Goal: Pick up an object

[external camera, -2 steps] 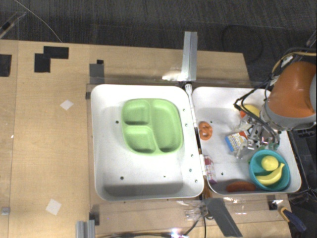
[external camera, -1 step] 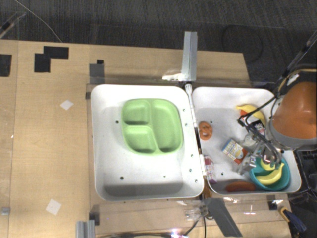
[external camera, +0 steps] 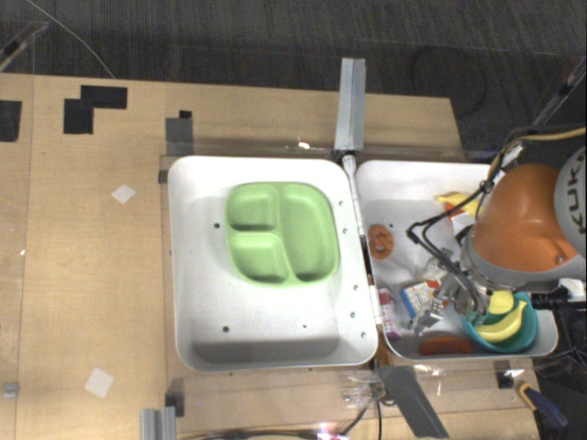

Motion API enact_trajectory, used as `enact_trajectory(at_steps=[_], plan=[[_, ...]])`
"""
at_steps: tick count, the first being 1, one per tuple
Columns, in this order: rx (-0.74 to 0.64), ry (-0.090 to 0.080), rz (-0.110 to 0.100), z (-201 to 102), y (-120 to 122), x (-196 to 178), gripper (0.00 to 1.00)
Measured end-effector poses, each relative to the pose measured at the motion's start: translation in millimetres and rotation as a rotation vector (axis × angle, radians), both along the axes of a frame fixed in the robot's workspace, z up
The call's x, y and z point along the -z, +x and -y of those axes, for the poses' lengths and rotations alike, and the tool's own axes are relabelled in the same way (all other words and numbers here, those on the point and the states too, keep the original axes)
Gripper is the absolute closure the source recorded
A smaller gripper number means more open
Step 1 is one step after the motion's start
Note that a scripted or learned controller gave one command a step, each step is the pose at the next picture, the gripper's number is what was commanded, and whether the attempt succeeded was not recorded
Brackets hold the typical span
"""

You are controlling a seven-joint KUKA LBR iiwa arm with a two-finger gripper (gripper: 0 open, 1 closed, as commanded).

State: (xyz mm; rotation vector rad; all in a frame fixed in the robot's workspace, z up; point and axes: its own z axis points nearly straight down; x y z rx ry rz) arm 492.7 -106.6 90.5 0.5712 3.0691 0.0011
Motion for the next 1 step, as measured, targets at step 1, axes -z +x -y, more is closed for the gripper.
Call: enact_trajectory(at_steps=[1], plan=[[-0.089, 0.0, -0.007, 35.7, 127.2, 2.6, 0.0]])
